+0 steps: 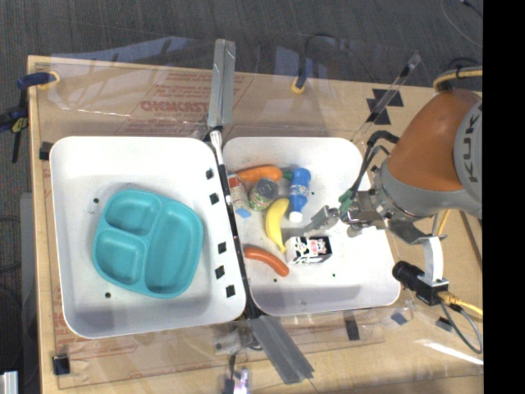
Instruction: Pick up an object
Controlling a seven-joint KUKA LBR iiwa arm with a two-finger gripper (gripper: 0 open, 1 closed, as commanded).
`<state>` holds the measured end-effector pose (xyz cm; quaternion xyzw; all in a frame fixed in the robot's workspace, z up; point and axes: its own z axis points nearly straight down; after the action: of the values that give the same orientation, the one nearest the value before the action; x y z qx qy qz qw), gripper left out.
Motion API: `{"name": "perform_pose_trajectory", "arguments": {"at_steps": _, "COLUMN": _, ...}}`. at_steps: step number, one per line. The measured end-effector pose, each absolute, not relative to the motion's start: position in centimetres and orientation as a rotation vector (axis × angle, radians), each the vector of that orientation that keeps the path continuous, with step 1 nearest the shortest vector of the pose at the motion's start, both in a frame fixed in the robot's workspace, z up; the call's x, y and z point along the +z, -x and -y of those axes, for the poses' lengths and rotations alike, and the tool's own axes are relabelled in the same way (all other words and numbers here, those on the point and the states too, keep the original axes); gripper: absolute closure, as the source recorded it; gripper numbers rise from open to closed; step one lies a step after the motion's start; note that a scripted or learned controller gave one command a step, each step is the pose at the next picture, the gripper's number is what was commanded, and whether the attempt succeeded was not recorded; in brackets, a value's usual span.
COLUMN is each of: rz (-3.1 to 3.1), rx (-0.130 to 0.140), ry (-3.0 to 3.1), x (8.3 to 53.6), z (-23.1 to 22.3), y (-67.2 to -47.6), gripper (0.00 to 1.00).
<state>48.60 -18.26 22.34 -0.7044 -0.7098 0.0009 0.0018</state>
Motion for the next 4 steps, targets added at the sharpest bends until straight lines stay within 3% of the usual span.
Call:
{"name": "perform_pose_trajectory", "arguments": {"at_steps": 1, "rz": 2.223, "rx": -0.012, "ry": 2.240, "x": 11.3, "z": 18.0, "y": -49.7, "gripper": 0.00}}
{"name": "perform_pose_trajectory", "arguments": {"at_steps": 2, "rz": 2.337, "rx": -0.016, "ry": 2.159, "x": 10.7, "z": 11.4, "y": -50.8, "gripper": 0.00}}
{"name": "perform_pose_trajectory", "arguments": {"at_steps": 3, "rz": 2.312, "rx": -0.025, "ry": 2.169, "x": 10.7, "z": 13.8, "y": -59.2, "gripper": 0.00}}
{"name": "perform_pose_trajectory", "arguments": {"at_steps": 4, "rz": 2.309, "rx": -0.030, "ry": 2.176, "x": 10.8, "z": 15.3, "y": -55.1, "gripper": 0.00}}
